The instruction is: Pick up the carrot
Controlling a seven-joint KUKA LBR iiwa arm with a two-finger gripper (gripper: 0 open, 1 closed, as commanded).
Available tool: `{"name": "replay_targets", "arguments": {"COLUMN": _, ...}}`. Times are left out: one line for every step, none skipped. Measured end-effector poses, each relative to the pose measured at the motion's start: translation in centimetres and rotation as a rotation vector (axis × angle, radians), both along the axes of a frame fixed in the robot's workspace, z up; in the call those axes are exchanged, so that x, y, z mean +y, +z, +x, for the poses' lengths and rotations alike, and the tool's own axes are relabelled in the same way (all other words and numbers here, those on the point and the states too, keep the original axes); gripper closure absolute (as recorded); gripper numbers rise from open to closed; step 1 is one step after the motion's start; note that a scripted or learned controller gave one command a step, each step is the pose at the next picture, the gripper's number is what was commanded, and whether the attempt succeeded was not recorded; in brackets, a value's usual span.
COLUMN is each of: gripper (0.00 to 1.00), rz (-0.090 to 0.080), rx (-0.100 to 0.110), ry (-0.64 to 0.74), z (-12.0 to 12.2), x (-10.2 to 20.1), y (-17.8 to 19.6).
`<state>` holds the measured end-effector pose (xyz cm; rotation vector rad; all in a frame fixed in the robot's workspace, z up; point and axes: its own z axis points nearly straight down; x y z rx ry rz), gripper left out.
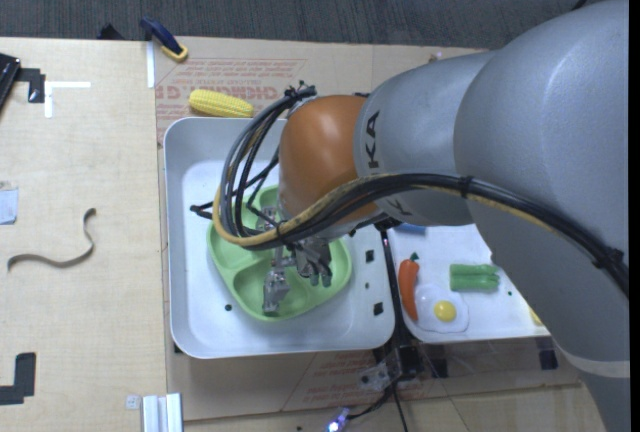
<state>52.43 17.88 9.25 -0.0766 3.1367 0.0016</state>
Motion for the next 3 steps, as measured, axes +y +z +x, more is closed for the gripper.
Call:
{"name": "replay_targets", "arguments": {"gripper": 0.00, "rz": 0.019, "rx": -0.012, "ry": 0.016, "z": 6.0, "x": -4.5, "y": 0.4}}
{"name": "replay_targets", "arguments": {"gripper": 0.00, "rz": 0.009, "rx": 0.007, "ry": 0.209, "z": 13.2, "x": -2.9, "y": 1.3}}
{"name": "replay_targets", "arguments": {"gripper": 0.00, "rz": -0.002, "rx": 0.000, "ry": 0.521, "z": 8.8, "x": -8.8, "y": 10.1}}
